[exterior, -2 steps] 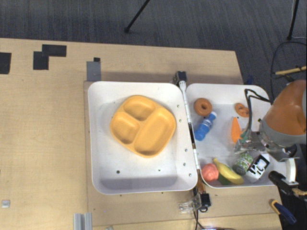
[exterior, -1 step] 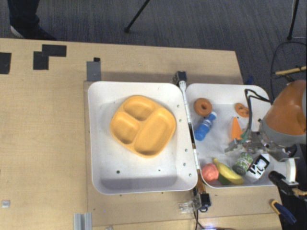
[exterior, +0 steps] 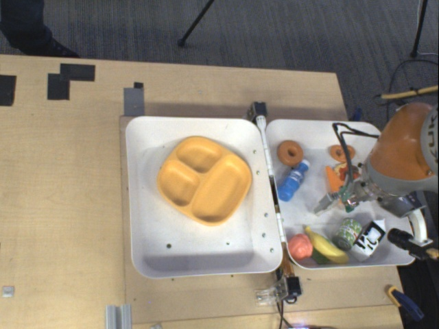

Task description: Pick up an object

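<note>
The right bin (exterior: 312,137) holds several small objects. A brown donut (exterior: 291,153) lies at its far left, with a blue bottle (exterior: 291,181) just below it. An orange piece (exterior: 333,177) and a small orange-and-white item (exterior: 340,153) lie further right. Along the near wall sit a pink ball (exterior: 300,247), a banana (exterior: 326,247), a green can (exterior: 349,232) and a black-and-white box (exterior: 371,238). My gripper (exterior: 334,201) hangs low over the middle of this bin, just below the orange piece and above the green can. I see nothing held in it.
The left bin (exterior: 147,238) carries a yellow sectioned plate (exterior: 204,179). A ridge with a metal bracket (exterior: 258,111) separates the two bins. The arm's orange band (exterior: 405,146) covers the right bin's far right corner. Cables loop near it.
</note>
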`<state>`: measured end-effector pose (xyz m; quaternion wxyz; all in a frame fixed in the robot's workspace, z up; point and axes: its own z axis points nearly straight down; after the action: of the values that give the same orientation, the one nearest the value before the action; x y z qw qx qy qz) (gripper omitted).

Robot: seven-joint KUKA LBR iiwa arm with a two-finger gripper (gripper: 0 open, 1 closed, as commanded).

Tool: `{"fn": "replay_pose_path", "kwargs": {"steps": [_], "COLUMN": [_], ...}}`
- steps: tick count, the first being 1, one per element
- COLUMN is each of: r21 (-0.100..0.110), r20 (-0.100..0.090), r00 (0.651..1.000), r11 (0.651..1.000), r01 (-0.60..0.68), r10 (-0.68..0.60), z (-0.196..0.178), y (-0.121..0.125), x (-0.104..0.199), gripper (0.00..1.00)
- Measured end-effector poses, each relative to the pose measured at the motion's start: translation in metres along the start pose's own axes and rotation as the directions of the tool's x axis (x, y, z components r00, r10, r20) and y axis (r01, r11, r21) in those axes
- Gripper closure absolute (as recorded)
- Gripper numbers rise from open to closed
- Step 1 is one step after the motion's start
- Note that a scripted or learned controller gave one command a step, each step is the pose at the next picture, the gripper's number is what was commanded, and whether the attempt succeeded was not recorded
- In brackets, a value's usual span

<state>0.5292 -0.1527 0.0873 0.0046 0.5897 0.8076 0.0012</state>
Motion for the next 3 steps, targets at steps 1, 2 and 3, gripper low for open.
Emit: {"fn": "replay_pose_path", "kwargs": {"steps": [1, 2, 3], "r21": [-0.001, 0.0, -0.006], "r20": [-0.002, -0.004, 0.0], "r00": [0.982, 0.989, 0.989], "r11": [0.982, 0.989, 0.989], "r01": [0.188, 0.146, 0.148], "r10": [-0.188, -0.146, -0.148], "z": [0.0, 0.001, -0.011], "y": [0.053, 0.087, 0.089], "x": [0.041, 0.038, 0.038], "gripper": [0.0, 0.0, 1.0]}}
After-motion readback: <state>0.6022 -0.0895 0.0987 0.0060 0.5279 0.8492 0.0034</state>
